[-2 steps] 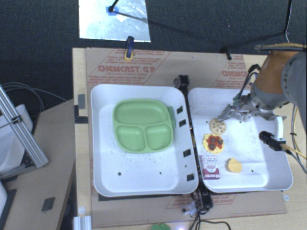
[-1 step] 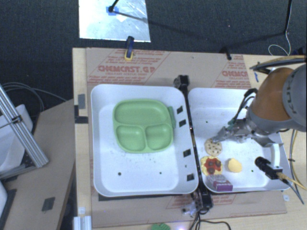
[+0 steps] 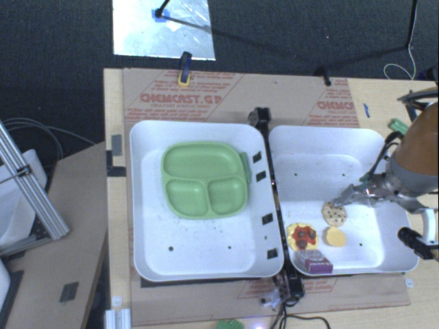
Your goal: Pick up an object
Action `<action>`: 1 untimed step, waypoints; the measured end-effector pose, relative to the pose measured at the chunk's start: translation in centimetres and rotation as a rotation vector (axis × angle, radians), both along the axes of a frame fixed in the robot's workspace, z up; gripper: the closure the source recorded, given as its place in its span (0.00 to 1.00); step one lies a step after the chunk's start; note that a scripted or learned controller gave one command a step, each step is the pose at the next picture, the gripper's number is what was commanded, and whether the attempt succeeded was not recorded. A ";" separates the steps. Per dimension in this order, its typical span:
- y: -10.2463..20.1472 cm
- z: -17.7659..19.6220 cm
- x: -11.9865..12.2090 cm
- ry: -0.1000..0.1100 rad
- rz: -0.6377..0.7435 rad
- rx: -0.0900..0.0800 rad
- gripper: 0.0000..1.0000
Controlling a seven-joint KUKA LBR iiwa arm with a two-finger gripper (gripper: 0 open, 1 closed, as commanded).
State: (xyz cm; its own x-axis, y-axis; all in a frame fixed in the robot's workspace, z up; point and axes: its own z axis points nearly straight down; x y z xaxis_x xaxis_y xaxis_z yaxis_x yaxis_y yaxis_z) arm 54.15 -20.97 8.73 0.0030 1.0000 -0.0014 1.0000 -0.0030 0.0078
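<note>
**Arm low over the right bin, jaws at a cookie**

Nearest the camera, in the near-left corner of the right bin (image 3: 357, 157), lies a small purple packet (image 3: 316, 262), close against the bin's near wall. Just beyond it sits a round yellow piece with red shapes on it, like a toy pizza (image 3: 302, 236), and to its right a plain yellow disc (image 3: 335, 237). These three lie near one another but apart.

A little farther in is a tan cookie with dark chips (image 3: 334, 214), just beyond the yellow disc. The gripper (image 3: 341, 200) reaches in from the right and sits at the cookie's far-right edge, its thin fingers pointing left and down toward it. Whether the jaws are released or clenched cannot be told from here, and the cookie lies flat on the bin floor rather than visibly between them. Behind the gripper the grey wrist and the orange band of the arm (image 3: 418, 153) rise at the right edge of the scene.

In the left bin (image 3: 147, 204), a green divided plate (image 3: 205, 179) lies flat toward the far side, with one long compartment on the far side and two smaller ones nearer.

Both bins rest on a brown sheet printed with red lettering, which covers the bench (image 3: 233, 91). At the sheet's far edge a small yellow clamp (image 3: 184, 70) grips it, and beyond that a shiny silver square (image 3: 164, 18) lies on the dark floor.
</note>
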 end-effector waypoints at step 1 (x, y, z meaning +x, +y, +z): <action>6.3 0.0 2.6 -0.001 0.011 -0.001 0.00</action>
